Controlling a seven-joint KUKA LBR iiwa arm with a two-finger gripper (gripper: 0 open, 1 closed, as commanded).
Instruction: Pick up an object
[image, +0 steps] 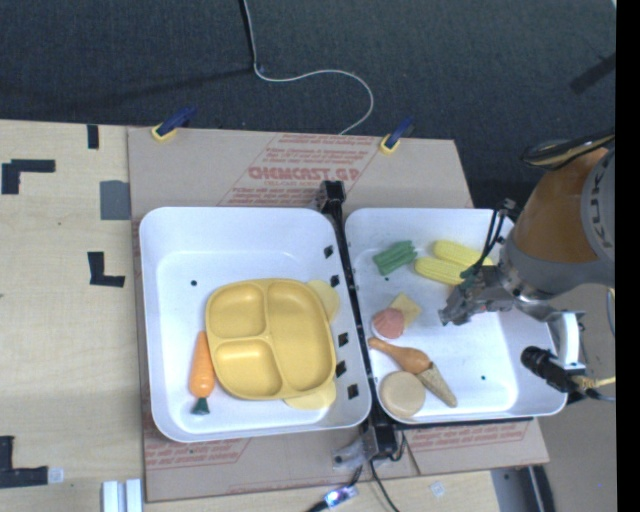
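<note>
Nearest to me, at the near edge of the right bin (520, 405), sit a round tan biscuit (403, 394) and an ice-cream cone (440, 385), touching or nearly so. Just beyond them lies a brown drumstick-shaped piece (400, 352), then a pink round piece (389, 323) beside a pale yellow wedge (405, 304). Farther back are a green vegetable (395, 256) and two yellow corn cobs (448, 260).

My jaws (462, 305) hang low over the middle of that right bin, reaching in from the right, just near of the corn and to the right of the yellow wedge. I cannot tell from this angle whether they stand apart or together; the dark metal there is too muddled. I see nothing held between them.

The left bin (160, 240) holds a yellow divided plate (270, 335) with a toy carrot (201, 368) along its left side.

My judgement: no pick is made yet. The corn nearest the jaws is the likeliest target, being just beside them. To do it well I would centre over one cob, turn the wrist so the jaws close across its narrow width, and descend straight, keeping clear of the neighbouring cob and the bin wall. A grasp along the length would likely slip.
</note>
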